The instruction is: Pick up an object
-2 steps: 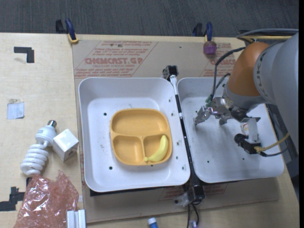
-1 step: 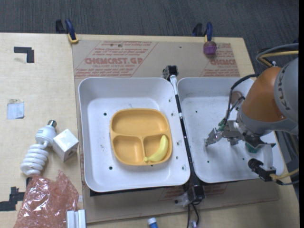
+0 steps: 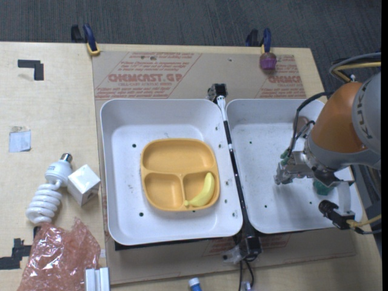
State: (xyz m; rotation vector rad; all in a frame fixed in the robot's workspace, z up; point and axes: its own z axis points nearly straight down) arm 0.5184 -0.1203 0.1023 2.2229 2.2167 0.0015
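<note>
Reaching for the pickup, I read:
Left bin (image 3: 121, 217): holds yellow tray (image 3: 176, 162).
Arm (image 3: 345, 126): over right bin (image 3: 260, 217).
Banana (image 3: 205, 191): tray's 4 o'clock compartment; at 9 o'clock from gripper (image 3: 285, 176); long axis 1-to-7.
Gripper closure: I cannot tell.

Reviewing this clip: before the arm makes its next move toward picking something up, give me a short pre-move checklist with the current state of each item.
1. A pickable object is in view: ok. A banana lies in the yellow divided tray, lower right compartment.
2. Tray sits inside the left bin: ok.
3. Gripper is over the target: not ok. It is above the right bin, apart from the banana.
4. Finger state: cannot tell.
5. Something held already: cannot tell; a teal thing shows by the wrist, relation unclear.
6. Path across the bin divider: ok, nothing stands on it.
</note>
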